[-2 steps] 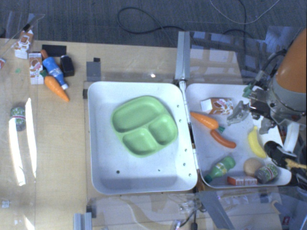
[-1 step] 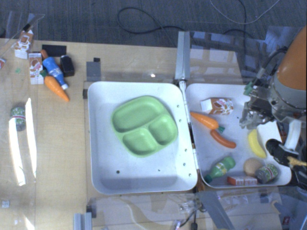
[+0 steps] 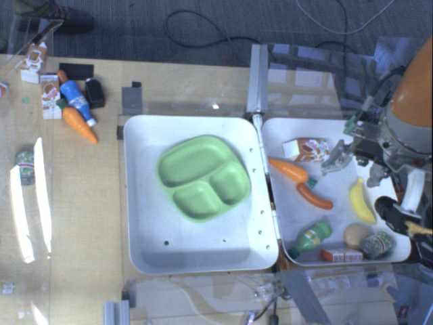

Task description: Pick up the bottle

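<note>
Bottle at right bin's front-left corner | gripper apart, grip state unclear

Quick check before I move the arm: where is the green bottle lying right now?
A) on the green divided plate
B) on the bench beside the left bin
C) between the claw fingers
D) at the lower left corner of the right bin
D: the green bottle lies tilted on the floor of the right bin, near its lower left corner, below the sausage.
</note>
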Motion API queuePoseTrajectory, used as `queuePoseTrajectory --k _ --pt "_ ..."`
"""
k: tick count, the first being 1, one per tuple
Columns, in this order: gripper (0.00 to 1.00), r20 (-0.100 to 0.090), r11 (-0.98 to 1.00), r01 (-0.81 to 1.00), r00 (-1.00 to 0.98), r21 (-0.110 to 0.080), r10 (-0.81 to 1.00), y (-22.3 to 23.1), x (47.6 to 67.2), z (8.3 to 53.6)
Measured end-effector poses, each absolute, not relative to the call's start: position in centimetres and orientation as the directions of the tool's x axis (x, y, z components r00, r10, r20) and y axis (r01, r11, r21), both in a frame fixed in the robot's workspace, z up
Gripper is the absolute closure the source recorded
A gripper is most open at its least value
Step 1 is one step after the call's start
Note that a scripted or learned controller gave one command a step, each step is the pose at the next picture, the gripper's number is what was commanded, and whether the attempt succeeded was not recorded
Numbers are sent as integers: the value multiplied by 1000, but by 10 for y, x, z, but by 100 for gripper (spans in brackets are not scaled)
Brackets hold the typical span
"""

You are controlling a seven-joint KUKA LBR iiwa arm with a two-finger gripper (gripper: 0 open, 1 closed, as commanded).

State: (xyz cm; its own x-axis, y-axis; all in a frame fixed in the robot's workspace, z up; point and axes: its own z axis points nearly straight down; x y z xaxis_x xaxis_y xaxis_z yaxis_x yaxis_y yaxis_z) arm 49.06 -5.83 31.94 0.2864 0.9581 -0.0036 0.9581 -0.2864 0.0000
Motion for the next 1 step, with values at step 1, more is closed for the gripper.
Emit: queuePoseTrajectory --k 1 --pt "0 -1 74 997 -74 0 997 -81 497 317"
